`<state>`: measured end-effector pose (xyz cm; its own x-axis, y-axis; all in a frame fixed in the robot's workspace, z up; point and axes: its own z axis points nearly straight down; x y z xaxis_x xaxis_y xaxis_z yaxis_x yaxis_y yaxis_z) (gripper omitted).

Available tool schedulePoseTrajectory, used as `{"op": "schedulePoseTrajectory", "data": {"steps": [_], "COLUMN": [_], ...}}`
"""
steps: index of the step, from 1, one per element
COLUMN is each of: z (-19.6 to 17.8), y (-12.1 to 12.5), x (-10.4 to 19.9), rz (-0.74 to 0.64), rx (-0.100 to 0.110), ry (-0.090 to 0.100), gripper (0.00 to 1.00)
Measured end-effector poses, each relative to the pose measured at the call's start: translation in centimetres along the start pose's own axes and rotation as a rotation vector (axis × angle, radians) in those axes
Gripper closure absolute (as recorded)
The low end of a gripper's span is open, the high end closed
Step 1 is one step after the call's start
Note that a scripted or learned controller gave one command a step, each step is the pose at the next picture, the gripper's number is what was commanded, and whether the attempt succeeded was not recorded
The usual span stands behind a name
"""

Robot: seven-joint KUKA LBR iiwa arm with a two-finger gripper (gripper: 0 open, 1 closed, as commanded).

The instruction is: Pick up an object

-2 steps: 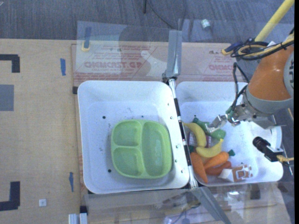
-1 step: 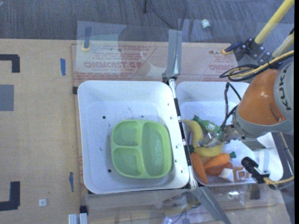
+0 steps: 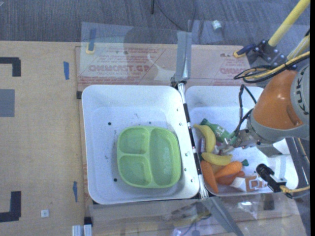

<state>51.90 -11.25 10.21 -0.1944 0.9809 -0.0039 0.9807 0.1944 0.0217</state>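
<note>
Arm (image 3: 278, 107) reached in from the right, wrist bent down over the right bin (image 3: 216, 95), gripper (image 3: 231, 142) low among the bananas (image 3: 209, 137) and carrots (image 3: 224, 171). Claw state: hard to tell. Green tray (image 3: 147, 156) sat in the left bin (image 3: 98, 132).

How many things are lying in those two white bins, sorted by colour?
Green: 2, a divided plastic plate and a small green packet
Yellow: 2 toy bananas
Orange: 2 toy carrots
White and orange: 1 small carton
Total: 7
</note>
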Motion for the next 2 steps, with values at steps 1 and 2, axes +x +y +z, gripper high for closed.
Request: {"op": "schedulePoseTrajectory", "data": {"steps": [1, 2], "z": [-0.1, 1.1], "y": [0.0, 6.1], "x": [-0.1, -1.3], "rz": [0.0, -0.086], "rx": [-0.001, 0.012], "ry": [-0.001, 0.001], "gripper": [0.0, 0.0]}}
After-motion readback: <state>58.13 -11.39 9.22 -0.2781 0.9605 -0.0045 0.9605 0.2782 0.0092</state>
